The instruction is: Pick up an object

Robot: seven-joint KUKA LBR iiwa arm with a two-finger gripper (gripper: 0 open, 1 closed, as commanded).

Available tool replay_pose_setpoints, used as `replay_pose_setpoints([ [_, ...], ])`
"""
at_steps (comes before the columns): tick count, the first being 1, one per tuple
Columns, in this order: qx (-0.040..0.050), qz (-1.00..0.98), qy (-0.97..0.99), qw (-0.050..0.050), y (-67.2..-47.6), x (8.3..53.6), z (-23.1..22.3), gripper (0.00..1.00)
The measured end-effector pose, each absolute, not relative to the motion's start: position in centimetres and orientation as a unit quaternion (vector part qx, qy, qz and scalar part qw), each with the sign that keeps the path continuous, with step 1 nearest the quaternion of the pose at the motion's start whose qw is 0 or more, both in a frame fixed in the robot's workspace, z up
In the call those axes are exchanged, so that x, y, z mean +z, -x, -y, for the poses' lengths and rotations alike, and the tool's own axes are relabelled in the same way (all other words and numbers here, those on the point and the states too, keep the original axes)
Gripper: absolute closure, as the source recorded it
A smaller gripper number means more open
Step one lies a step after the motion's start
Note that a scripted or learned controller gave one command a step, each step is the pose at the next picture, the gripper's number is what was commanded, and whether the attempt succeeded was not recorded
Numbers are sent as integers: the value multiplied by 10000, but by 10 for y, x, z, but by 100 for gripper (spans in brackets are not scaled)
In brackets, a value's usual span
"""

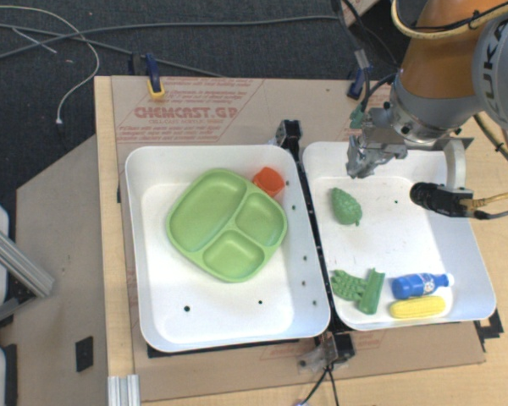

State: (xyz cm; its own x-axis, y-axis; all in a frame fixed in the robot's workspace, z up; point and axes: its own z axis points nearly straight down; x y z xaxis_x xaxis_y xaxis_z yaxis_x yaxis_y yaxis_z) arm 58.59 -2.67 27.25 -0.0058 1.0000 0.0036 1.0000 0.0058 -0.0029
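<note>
My gripper point(364, 166) hangs over the back left corner of the right bin point(457, 252), below the arm's orange band. A small green leafy lump point(346, 205) lies in the bin just in front of it, apart from it. Near the bin's front edge lie a flat green toy piece point(360, 288), a blue bottle point(419, 285) and a yellow corn-like piece point(417, 308). Nothing shows under the gripper.
The left bin point(152, 294) holds a green divided plate point(229, 224), with a small orange object point(269, 180) at its back right edge. A black part on a cable point(440, 198) reaches over the right bin from the right. Black clamps join the bins along the middle wall.
</note>
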Motion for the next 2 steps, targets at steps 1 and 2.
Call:
replay_pose_setpoints([
  [1,-7,7091,7051,8,-592,269,-19,100],
  [2,10,7090,7052,27,-594,245,-70,100],
])
